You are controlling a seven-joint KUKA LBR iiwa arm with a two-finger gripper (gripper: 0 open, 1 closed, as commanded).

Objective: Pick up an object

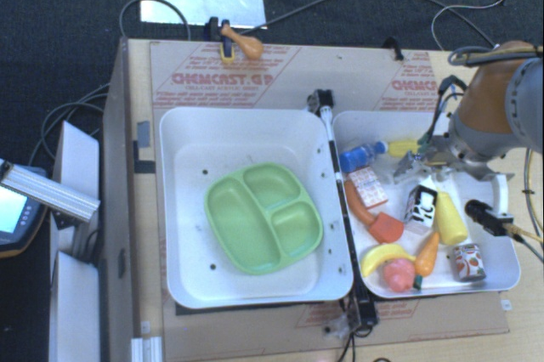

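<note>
The gripper [418, 165] sits in the upper part of the right bin [510, 271], at the right of the frame, below the orange band [489, 101] of the arm. Its finger opening cannot be determined, and no object is seen between the fingers.

Objects in the right bin:
- Blue bottle [359, 155], lying at the upper left of the bin.
- Yellow bottle [450, 218], lying tilted at centre right.
- Black-and-white carton [421, 205], touching the yellow bottle.
- Banana [379, 255], pink ball [397, 274] and carrot [427, 253], clustered at the lower edge.
- Small can [468, 262], at the lower right.

The left bin [183, 139], at frame centre, contains a green divided plate [263, 217]
</note>
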